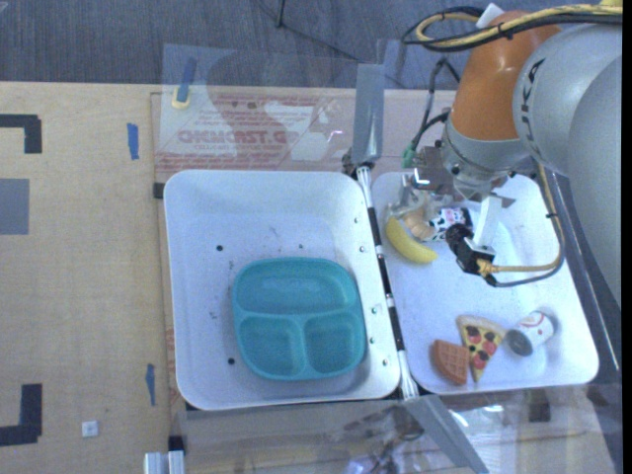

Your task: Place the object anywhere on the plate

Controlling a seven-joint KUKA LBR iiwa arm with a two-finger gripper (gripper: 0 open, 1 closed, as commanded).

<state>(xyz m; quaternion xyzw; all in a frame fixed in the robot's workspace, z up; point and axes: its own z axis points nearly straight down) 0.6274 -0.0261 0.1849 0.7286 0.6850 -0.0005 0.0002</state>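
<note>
Camera view: the grey arm's gripper (427, 208) hangs over the right bin's far-left corner, touching a yellow plastic banana (408, 244) whose long axis runs diagonally; the grip cannot be told. The teal divided plate (296, 317) lies left.

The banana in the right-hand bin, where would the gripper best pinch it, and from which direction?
Probably across the middle of the banana, coming straight down from above. It lies flat on the bin floor as a narrow curve, so its thin width suits two fingers, and the middle keeps it balanced. The gripper sits right by its upper end.
</note>
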